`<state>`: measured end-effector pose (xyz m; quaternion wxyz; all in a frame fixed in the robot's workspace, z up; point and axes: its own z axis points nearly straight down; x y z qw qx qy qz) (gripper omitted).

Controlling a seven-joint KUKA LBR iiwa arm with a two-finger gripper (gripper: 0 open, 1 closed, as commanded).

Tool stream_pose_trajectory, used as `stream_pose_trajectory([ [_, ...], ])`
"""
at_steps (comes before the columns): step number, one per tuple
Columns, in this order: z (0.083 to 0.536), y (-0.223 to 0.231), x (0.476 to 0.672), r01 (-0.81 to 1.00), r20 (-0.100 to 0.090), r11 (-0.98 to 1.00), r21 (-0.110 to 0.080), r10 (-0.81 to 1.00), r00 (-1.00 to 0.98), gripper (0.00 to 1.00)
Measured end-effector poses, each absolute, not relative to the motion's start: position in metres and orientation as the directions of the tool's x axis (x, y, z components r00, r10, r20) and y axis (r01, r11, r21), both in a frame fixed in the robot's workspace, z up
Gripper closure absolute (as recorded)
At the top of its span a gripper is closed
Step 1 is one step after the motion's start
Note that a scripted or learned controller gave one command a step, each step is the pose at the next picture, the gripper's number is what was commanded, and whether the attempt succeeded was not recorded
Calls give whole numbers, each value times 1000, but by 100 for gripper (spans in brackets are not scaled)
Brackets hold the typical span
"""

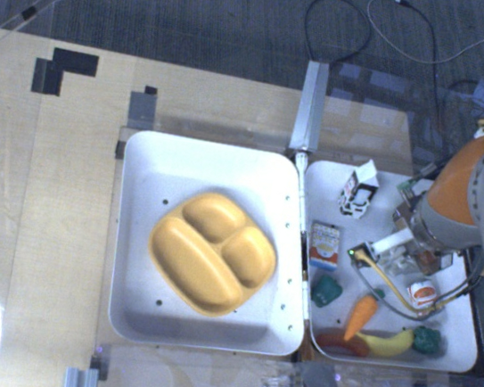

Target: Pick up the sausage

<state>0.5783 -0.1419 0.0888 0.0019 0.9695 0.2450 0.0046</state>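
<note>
The wooden surface (56,232) is carrying two bins, and the claw (408,258), its state unclear, is hovering over the right bin (468,357), well apart from the sausage (339,342) lying against its front wall.

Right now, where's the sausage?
The sausage lies at the near edge of the right bin, in its left corner, under the carrot and touching the banana.

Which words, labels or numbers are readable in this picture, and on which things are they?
None can be read.
Small black-and-white carton: dark print, too blurred to read.
Flat packet with orange and blue print: too small to read.
Small round pot with a red label: blurred, unreadable.
</note>
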Motion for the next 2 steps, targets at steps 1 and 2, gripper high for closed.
stream_pose_trajectory([
  [1,88,-113,632,218,9,-976,2,218,976,100],
  [2,88,-174,602,450,5,-893,5,450,893,100],
])
